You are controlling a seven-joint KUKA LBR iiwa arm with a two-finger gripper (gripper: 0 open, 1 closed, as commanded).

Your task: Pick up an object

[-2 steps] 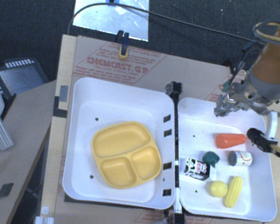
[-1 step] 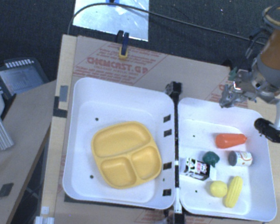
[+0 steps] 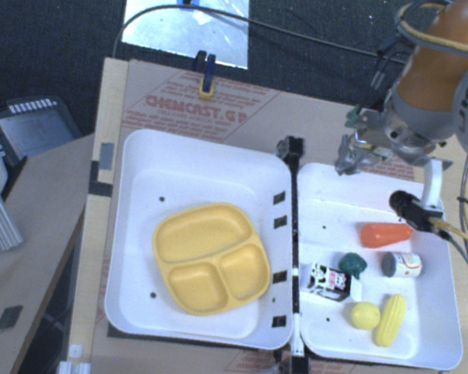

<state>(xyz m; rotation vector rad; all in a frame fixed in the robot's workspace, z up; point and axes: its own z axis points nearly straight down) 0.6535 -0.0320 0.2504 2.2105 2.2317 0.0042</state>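
Observation:
The right bin [image 3: 428,349] holds several small items: an orange carrot [image 3: 385,235], a white can with a grey end [image 3: 403,265], a dark green piece [image 3: 352,264], a black, white and red carton [image 3: 328,281], a yellow lemon [image 3: 363,315] and a corn cob [image 3: 389,319]. My gripper [image 3: 353,159] hangs over the far left corner of that bin, well above the items and away from all of them. Nothing is seen held in it.
In the left bin [image 3: 146,159] lies a yellow divided plate [image 3: 210,257]. A black strip [image 3: 290,235] runs between the two bins. A white bracket with a black end [image 3: 416,206] and cables hang over the right bin's far side.

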